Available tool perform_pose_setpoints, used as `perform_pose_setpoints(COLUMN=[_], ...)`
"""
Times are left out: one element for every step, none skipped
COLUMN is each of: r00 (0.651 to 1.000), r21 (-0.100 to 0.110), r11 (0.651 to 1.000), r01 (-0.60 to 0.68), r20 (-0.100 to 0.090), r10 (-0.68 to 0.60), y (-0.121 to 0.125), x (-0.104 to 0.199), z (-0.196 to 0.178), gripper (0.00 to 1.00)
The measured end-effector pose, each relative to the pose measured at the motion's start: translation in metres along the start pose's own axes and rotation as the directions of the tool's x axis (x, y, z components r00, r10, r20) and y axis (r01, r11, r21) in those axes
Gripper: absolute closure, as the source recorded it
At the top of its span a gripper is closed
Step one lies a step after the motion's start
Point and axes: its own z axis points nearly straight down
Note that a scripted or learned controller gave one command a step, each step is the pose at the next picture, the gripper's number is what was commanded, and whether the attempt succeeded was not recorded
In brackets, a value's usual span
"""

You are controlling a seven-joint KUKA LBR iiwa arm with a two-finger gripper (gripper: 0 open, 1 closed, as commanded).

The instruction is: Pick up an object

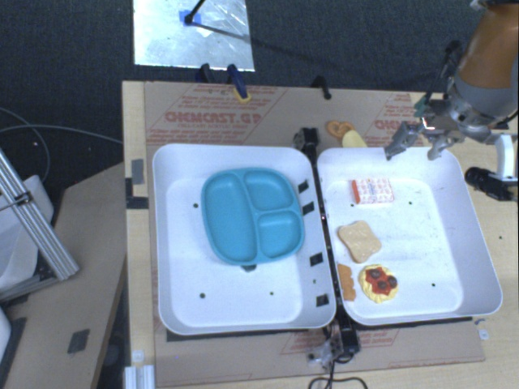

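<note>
**Operator:** Gripper first. Where is it, and what are the jaws doing?

**Spotter:** Gripper sits at your two o'clock, over the far rim of the right bin, hanging from the grey arm with its orange band. Your two fingers are spread apart with nothing between them; you hold no object.

**Operator:** And the things I could pick?

**Spotter:** You have four in the right bin. One red-and-white packet lies nearest the jaws, toward seven o'clock from them and clearly apart. One tan slice of toy bread lies at six o'clock from the packet, near it but not touching. One yellow round piece with red blobs lies just past the bread, toward five o'clock of it. One thin orange-brown strip lies just beside that round piece, at its nine o'clock, against the bin's inner wall.

**Operator:** Anything outside the bins?

**Spotter:** Two small pieces rest on the cardboard at your twelve o'clock, beyond the bin rims: one orange piece and one pale yellow piece, touching or nearly so; I cannot tell which. They lie at nine o'clock from the jaws, near them.

**Operator:** The left side?

**Spotter:** You have one left bin, and in it one blue divided plate with three compartments, lying flat about the bin's middle. That makes two bins, side by side, joined along a row of black clips.
</note>
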Motion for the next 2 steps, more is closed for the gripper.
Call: perform_pose_setpoints(r00=[1.0, 1.0], r21=[0.017, 0.001], r11=[1.0, 1.0], r01=[-0.005, 0.007], r20=[-0.003, 0.0], r10=[0.005, -0.007], y=[-0.04, -0.016], x=[-0.027, 0.052], z=[0.151, 0.164], gripper=[0.0, 0.0])
